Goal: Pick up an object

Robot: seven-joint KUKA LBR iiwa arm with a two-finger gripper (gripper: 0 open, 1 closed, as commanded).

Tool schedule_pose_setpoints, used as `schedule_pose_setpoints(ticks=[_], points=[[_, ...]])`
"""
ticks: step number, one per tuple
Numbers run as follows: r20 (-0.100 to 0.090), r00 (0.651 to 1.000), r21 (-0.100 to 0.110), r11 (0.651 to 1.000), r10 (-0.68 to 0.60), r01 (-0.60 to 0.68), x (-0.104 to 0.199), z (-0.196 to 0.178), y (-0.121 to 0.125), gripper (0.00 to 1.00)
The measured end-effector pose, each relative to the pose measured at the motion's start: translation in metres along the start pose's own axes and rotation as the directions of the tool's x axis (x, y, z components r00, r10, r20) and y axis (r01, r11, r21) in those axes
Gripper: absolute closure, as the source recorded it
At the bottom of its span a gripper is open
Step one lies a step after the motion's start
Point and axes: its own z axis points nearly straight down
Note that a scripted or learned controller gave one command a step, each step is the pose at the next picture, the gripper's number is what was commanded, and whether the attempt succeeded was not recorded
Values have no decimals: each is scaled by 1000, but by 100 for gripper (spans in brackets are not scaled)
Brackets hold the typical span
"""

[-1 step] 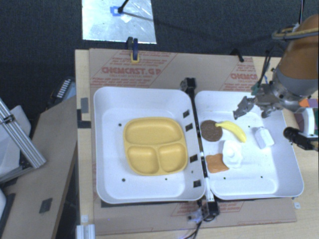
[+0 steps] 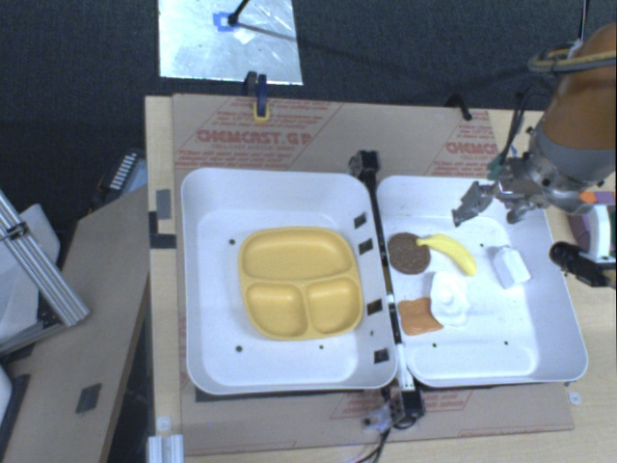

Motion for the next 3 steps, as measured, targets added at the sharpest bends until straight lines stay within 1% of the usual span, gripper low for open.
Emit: schedule_pose_setpoints(ticks=[1, 2, 3], points=[[0, 1000, 2, 1000, 1, -1, -2, 42, 3, 0], [-1, 1000, 4, 1000, 2, -2, -8, 103, 0, 0], [0, 1000, 1, 1000, 2, -2, -8, 145, -2, 0]])
